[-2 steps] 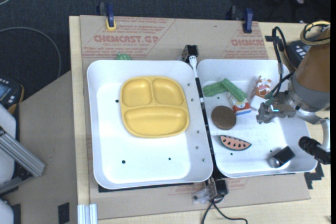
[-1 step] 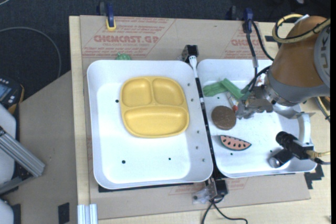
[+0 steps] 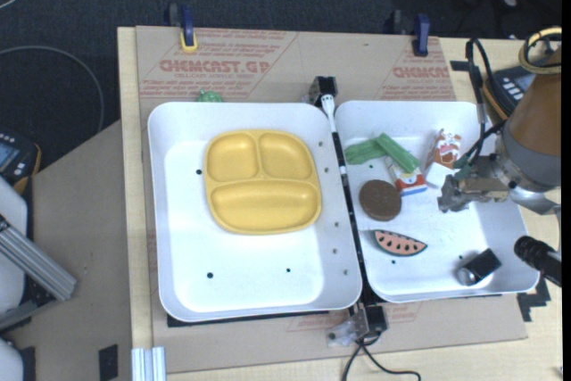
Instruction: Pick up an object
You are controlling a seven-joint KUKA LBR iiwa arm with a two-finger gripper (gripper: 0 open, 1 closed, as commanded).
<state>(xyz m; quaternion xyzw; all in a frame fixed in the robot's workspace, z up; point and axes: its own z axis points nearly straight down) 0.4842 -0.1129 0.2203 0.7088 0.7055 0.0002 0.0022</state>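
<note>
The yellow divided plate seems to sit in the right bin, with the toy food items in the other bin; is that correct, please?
Not quite: the camera view shows the yellow divided plate in the left bin. The toy food items, such as the watermelon slice and brown cookie, lie in the right bin.

Yellow divided plate [image 3: 262,181] in left bin [image 3: 178,219]; tool [image 3: 453,194] over right bin [image 3: 446,277], near watermelon slice [image 3: 399,243] and brown disc [image 3: 381,200].
</note>
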